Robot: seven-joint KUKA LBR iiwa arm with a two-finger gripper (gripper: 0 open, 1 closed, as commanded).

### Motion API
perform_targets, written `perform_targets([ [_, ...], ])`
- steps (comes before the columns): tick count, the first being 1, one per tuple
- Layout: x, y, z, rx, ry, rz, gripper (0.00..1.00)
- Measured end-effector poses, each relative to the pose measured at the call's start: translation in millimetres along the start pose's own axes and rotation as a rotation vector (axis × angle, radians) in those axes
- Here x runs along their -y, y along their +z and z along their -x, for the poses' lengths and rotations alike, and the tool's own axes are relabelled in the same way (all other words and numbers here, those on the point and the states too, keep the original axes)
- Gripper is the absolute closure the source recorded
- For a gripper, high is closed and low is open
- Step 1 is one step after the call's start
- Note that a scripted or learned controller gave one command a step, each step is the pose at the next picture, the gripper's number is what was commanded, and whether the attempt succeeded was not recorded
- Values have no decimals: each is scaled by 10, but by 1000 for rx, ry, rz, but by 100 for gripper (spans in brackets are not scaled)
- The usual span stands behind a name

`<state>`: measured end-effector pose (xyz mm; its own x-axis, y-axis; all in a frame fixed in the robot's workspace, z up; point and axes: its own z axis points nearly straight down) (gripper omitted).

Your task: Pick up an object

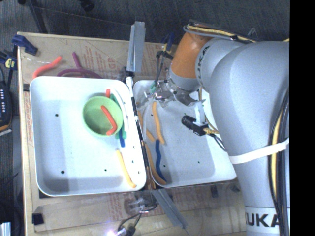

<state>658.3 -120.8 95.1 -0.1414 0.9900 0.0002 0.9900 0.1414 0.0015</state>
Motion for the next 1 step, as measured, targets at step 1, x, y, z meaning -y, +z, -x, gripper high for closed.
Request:
perform_targets([
  [1, -11, -104, -14, 1, -6, 1, 100],
])
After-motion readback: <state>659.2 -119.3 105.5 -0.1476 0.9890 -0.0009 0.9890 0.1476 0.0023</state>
